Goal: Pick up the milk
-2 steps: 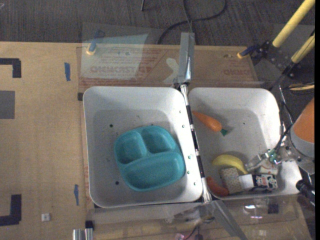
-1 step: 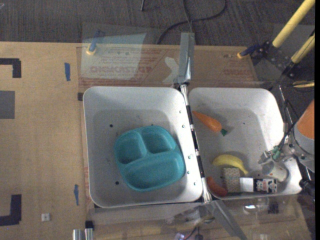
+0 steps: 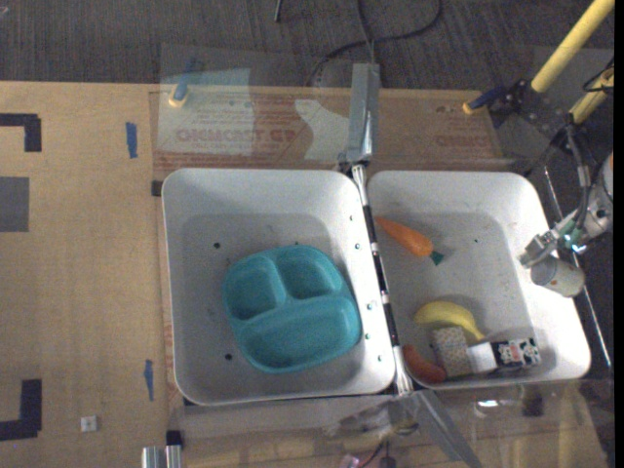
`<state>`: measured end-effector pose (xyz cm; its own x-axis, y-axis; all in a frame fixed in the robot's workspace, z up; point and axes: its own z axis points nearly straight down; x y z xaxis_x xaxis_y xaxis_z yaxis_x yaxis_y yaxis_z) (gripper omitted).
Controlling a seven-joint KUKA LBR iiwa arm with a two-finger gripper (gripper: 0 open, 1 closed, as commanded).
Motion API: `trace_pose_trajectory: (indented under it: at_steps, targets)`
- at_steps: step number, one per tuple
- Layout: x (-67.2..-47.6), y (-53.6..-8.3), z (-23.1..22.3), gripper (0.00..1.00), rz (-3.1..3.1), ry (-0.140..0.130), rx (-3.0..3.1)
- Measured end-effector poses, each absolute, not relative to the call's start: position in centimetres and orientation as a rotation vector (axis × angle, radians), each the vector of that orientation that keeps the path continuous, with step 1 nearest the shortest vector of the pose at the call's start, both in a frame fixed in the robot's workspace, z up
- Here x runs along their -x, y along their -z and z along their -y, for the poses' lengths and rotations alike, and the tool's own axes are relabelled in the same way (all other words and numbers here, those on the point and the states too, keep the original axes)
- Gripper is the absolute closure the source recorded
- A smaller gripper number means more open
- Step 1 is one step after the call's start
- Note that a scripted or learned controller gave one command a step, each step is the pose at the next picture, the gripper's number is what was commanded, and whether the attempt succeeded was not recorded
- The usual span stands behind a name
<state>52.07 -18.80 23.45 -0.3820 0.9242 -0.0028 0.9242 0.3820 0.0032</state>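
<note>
The milk (image 3: 506, 356) is a small carton with a white end and a black-and-white patterned side. It lies on its side in the front right corner of the right bin (image 3: 468, 203), touching a speckled tan block (image 3: 450, 348). My gripper (image 3: 554, 259) hangs over the bin's right rim, above and to the right of the milk and well apart from it. Nothing shows in its grasp. Most of the arm is cut off by the view's right edge.
A carrot (image 3: 407, 239), a banana (image 3: 448, 316) and a red-orange piece (image 3: 423, 364) also lie in the right bin. A teal divided plate (image 3: 290, 307) fills the middle of the left bin (image 3: 195, 261). A metal divider (image 3: 375, 261) runs between the bins.
</note>
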Motion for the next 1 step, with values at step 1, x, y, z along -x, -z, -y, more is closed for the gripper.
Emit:
trace_pose_trajectory:
  at_steps: [1]
  targets:
    - [-55.08, -40.24, 22.29, 1.0, -2.46, 0.0, -1.946]
